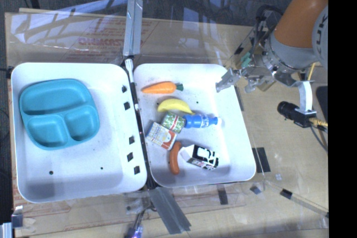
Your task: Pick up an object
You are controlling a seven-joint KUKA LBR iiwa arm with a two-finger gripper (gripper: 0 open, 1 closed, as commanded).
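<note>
Now arm [298,19] reaches in from right; gripper [233,79] over right bin [237,136] rim, holding nothing.

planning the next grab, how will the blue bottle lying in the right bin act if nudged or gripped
The blue bottle lies on its side, so it would probably roll if nudged. Its smooth round body may slip between fingers. The banana and carton beside it might block rolling.

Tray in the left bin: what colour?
Teal-blue tray, three compartments; shows clearly in the camera view.
</note>
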